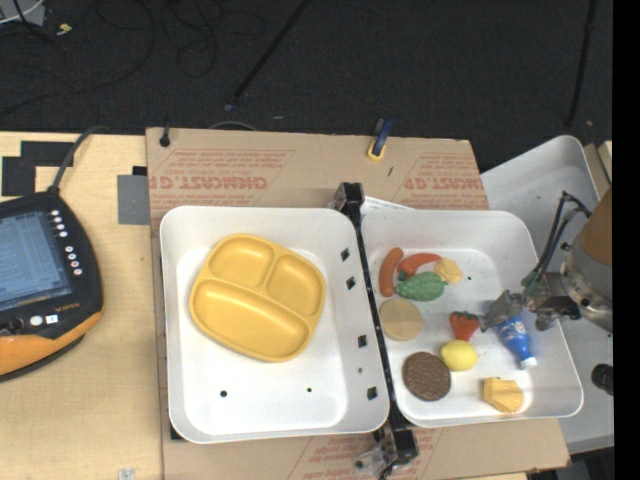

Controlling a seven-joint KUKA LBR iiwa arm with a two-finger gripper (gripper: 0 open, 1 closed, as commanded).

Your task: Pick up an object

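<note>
1. We see two white bins side by side on the tabletop: the left bin at frame centre-left, the right bin at centre-right.
2. Left bin holds a yellow divided plate, lying flat in its upper half.
3. Right bin holds the small toy foods, clustered in its left and lower parts.
4. Upper cluster: red sausage, red pepper, green vegetable, small yellow piece, all close together or touching.
5. Below those: tan disc, brown disc, yellow lemon, red strawberry.
6. Orange-yellow cheese wedge sits at the lower right of the right bin, apart from the lemon.
7. Blue-and-white tube lies tilted in the right part of the right bin.
8. Pincer enters from the right edge of the frame, low over the right bin.
9. Its dark tips sit just above and left of the tube, just right of the strawberry.
10. We cannot tell how far the pincer is open, or whether it has hold of anything; it is too dark and small.
11. Tablet with orange casing at frame left.
12. Cardboard sheet under both bins.
</note>
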